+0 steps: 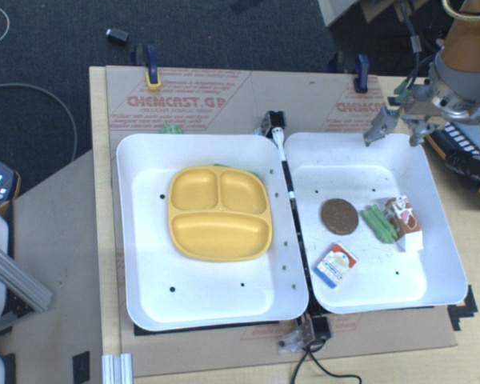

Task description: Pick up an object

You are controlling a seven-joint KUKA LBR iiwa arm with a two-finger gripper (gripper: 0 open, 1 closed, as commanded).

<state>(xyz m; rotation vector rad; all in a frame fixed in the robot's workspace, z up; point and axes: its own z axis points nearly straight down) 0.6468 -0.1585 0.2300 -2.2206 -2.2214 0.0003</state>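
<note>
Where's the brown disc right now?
The brown disc lies in the right bin, near its middle, just left of the green piece and above the small carton.

At the upper right of the camera view we see our grey KUKA arm point(462, 70) coming in from the right edge, its orange band point(470, 42) sitting just above the wrist. Below the wrist hangs our two-finger metal gripper point(398, 130), pointing down and to the left. Its two grey fingers point(378, 128) are spread well apart, with nothing between them.
</note>
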